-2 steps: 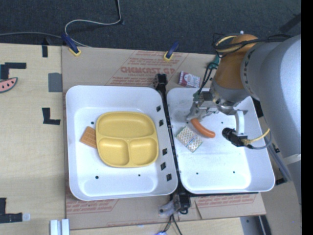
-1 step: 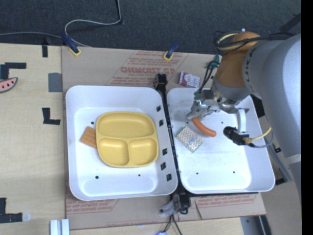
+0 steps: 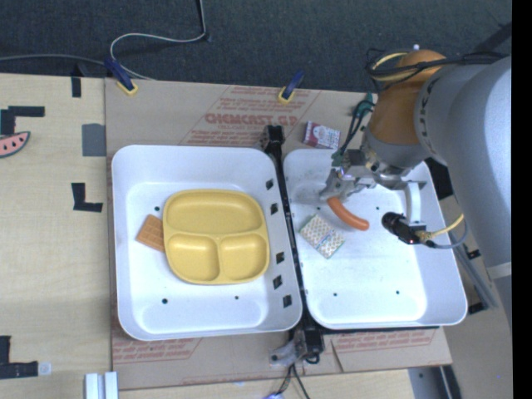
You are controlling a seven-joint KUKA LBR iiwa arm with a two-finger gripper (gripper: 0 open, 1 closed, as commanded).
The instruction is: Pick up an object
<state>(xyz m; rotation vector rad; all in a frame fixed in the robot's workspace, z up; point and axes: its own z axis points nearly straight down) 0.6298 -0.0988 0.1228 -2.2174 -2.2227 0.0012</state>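
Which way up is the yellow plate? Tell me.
Right side up: the yellow plate shows its three hollow compartments facing the camera, lying flat in the left bin.

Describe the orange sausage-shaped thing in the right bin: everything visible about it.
The orange sausage-shaped piece is a small, smooth, glossy-looking rod with rounded ends, like a toy hot dog. It lies flat on the floor of the right bin, slanting from upper left to lower right. Its upper-left end sits right under the end effector, which meets it there; a grasp cannot be confirmed. A small patterned packet lies just below and to its left, very close, perhaps touching.
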